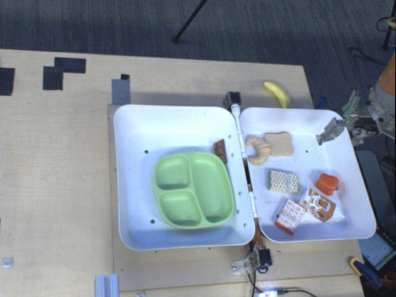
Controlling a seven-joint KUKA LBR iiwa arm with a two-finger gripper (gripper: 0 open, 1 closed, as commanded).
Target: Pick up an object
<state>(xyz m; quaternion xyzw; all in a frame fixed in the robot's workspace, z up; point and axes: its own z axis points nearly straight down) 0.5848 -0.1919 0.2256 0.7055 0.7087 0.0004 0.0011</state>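
**A:** Where is the gripper [339, 129]?

**B:** At the right bin's [365, 224] upper right rim, reaching in from the right. Nothing sits between the fingers, but at this size I cannot tell whether they stand apart or together.

**A:** And what could it pick up?

**B:** All the loose things lie in the right bin. A tan slice of bread [279, 143] lies near the top, and a pale curled pastry [257, 149] touches its left side, close to the wall between the bins. Below them, near the middle, is a small patterned packet [283, 181]. To its right sits an orange block [327, 182], and just under that a red-and-white carton [320, 204]. A second small red-and-white box [289, 216] lies to the carton's left, near the bottom rim.

**A:** The left bin [133, 166]?

**B:** It holds a green divided plate [193, 189] with three compartments, and a small brown piece [219, 148] just beyond the plate's upper right edge.

**A:** Anything on the worktop [55, 184] itself?

**B:** A yellow banana [276, 93] lies above the right bin, outside it.
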